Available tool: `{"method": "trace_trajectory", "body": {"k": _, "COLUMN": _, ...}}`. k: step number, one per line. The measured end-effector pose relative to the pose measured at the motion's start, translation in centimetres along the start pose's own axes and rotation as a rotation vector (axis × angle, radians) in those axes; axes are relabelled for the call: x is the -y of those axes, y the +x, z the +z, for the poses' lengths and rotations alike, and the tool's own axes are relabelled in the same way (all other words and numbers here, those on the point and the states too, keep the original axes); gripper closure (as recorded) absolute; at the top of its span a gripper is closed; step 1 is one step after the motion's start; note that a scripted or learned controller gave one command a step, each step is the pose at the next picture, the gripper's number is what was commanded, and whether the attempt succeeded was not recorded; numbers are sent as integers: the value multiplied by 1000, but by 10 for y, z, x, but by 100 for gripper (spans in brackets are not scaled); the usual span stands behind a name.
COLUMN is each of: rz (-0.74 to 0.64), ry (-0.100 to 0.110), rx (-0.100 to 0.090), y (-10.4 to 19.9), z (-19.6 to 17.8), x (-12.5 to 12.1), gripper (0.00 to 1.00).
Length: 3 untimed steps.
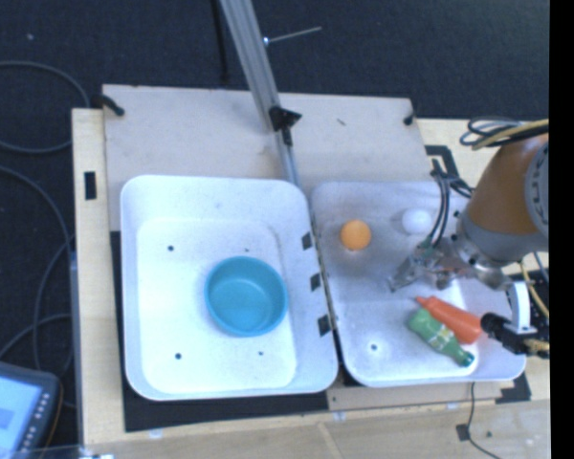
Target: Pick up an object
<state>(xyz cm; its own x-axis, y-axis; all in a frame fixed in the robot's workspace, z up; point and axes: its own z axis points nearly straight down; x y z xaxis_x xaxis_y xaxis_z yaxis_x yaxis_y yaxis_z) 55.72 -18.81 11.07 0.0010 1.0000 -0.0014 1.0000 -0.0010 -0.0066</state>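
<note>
A: What do we have nearest us in the right bin (364,366)?

B: We see a green bottle-shaped toy (438,337) lying on its side near the bin's near right corner, and an orange carrot-like piece (452,318) lying just beyond it, touching it or nearly so.

A: And the left bin (153,208)?

B: We find one thing in it, a round blue bowl (246,295), upright, sitting a little right of the bin's middle.

A: Farther back on the right?

B: We see the gripper (423,268) low over the right bin's floor, between the carrot and the far objects. Its fingers look slightly spread with nothing between them, though the view is blurred there and we are not certain. Beyond it, an orange ball (355,235) rests near the bin's left wall, and a white ball (416,221) lies to its right, close beside the arm (502,204).
</note>
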Motion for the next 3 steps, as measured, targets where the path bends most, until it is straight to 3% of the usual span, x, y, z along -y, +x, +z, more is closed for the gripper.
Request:
{"method": "trace_trajectory", "body": {"k": 1, "rz": 4, "ry": -15, "rx": 1, "y": 0, "z": -18, "x": -4, "gripper": 100}}
{"method": "trace_trajectory", "body": {"k": 3, "rz": -7, "ry": -16, "rx": -1, "y": 4, "z": -134, "x": -7, "gripper": 100}}
